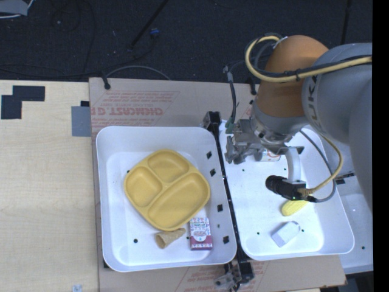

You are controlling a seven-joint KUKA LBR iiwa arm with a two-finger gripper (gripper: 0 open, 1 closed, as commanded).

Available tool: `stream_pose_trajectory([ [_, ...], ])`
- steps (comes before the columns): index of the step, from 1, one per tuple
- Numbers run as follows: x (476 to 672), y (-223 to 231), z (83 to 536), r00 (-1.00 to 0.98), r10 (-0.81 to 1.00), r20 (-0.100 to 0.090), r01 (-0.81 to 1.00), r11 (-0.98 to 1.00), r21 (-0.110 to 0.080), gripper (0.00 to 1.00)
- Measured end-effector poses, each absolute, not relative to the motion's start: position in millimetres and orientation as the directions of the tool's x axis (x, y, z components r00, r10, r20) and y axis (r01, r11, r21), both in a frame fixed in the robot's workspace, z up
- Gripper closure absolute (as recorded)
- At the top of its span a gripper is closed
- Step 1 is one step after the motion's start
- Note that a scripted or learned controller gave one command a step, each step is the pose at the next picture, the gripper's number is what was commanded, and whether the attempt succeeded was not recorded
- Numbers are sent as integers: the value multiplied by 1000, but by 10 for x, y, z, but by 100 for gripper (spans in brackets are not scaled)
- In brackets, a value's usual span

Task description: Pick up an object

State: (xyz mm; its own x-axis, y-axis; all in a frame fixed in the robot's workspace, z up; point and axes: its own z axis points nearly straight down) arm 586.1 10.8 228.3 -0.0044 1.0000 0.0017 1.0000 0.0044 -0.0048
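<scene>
- The grey metal gripper [239,151] is hanging over the upper left corner of the right-hand shallow white bin [261,215], close to the divider between the two bins. From here I cannot tell how wide it is standing, and I am seeing nothing caught in it.
- Nothing is looking picked up yet, so I am judging the task barely begun: the choosing, the descent and the lift are all left to do.
- Nearest candidates are lying in that same bin. A small yellow corn-shaped toy [296,208] is sitting toward the lower right, and a pale grey block [284,233] is lying just below it, both apart from the gripper.
- Across the divider, the left-hand shallow white bin [118,239] is holding a yellow plastic divided plate [167,189], with a tan cone-shaped piece [169,238] and a small pink-and-red carton [200,233] lying just under the plate's lower edge.
</scene>
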Motion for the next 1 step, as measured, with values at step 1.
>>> stream_pose_trajectory([
  [1,5831,552,2323,-5,1000,2,1000,5,-3,100],
])
